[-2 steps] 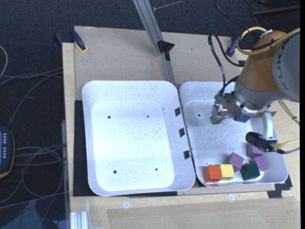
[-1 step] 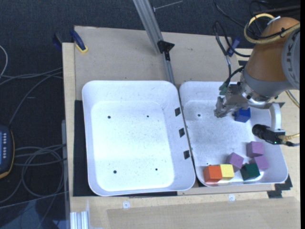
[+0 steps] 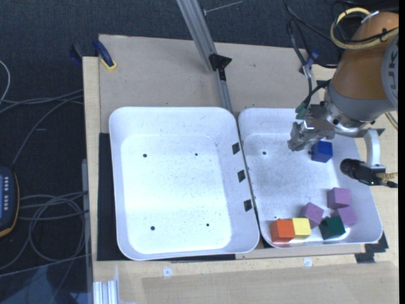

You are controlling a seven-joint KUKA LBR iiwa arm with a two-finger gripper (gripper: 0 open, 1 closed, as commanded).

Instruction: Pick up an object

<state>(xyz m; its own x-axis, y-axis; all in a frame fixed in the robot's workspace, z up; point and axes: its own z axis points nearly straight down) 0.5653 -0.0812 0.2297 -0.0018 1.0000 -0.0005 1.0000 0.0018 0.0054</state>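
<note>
Camera view from above the bench: a grey arm with an orange band reaches in from the right, its gripper (image 3: 300,138) low over the right bin (image 3: 266,189); whether the jaws are apart or together cannot be told. One blue block (image 3: 323,151) lies just beside the gripper. Six more blocks cluster in the bin's near right corner: one orange (image 3: 283,229), one yellow (image 3: 301,227), one green (image 3: 331,228) and three purple (image 3: 340,197). Two white bins sit side by side; the left bin (image 3: 171,182) adjoins the right.
</note>
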